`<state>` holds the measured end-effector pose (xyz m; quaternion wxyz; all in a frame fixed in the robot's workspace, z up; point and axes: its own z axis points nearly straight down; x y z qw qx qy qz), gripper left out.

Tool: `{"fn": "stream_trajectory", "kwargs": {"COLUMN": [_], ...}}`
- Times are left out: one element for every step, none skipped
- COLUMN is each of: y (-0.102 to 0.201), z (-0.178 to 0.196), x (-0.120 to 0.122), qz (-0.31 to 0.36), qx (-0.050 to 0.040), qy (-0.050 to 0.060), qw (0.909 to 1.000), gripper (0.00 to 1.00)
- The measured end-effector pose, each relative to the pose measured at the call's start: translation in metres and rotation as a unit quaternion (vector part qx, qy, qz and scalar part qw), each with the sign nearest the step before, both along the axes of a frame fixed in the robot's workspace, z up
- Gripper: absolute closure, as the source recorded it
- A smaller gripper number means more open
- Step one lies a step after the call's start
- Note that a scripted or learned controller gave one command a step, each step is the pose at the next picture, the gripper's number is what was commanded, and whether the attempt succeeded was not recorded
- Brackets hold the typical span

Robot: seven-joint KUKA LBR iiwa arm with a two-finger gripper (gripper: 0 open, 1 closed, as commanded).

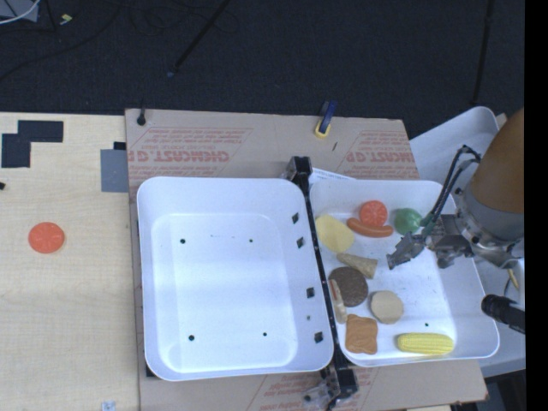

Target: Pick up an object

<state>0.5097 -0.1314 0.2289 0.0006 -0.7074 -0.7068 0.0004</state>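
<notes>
The right bin [467,332] holds several toy foods: a yellow lemon-like piece [332,229], a red tomato [372,211] above a red chili [371,228], a green piece [407,219], a beige wedge [357,265], a brown round [348,285], a beige disc [387,306], an orange-brown square [361,334] and a corn cob [425,343]. My gripper [413,240] hangs over the bin's middle right, just below the green piece and right of the wedge. It looks open, with nothing between its fingers.
The left bin [223,281] lies beside the right one, with a black clamp strip [310,255] along their shared edge. An orange disc [46,237] lies on the bench at far left. A blue and yellow clip [324,120] sits at the cardboard's back edge.
</notes>
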Motion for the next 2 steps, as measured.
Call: {"fn": "stream_trajectory", "kwargs": {"y": [-0.022, -0.062], "z": [-0.071, -0.145], "x": [0.081, 0.087], "qz": [0.002, 0.0], "qx": [-0.0005, -0.0004], "qy": [0.0, 0.001], "qw": [1.0, 1.0], "gripper": [0.0, 0.0]}}
